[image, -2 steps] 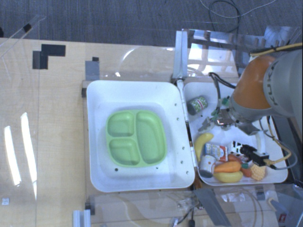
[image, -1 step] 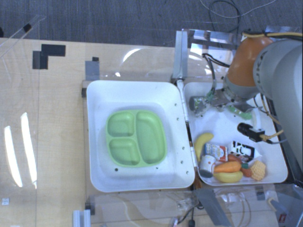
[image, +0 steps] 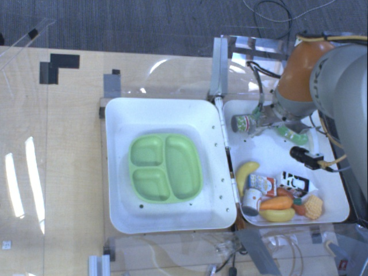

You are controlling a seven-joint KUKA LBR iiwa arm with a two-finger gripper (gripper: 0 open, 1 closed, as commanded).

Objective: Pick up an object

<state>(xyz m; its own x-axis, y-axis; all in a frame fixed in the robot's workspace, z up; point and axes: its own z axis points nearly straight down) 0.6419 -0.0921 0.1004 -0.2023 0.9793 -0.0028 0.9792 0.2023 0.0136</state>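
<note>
The gripper (image: 260,121) hung low at the far end of the right bin (image: 339,214), just beside a small can (image: 242,123) lying on its side; whether its fingers were parted or clenched could not be told. A banana (image: 246,172), a carrot (image: 276,203), a corn cob (image: 313,207) and a small carton (image: 263,183) lay crowded at the bin's near end. A green divided plate (image: 165,167) sat in the left bin (image: 115,211).

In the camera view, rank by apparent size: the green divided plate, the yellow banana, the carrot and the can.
1. green divided plate, by far the largest
2. yellow banana
3. carrot and can look alike; I would not rank them.
</note>
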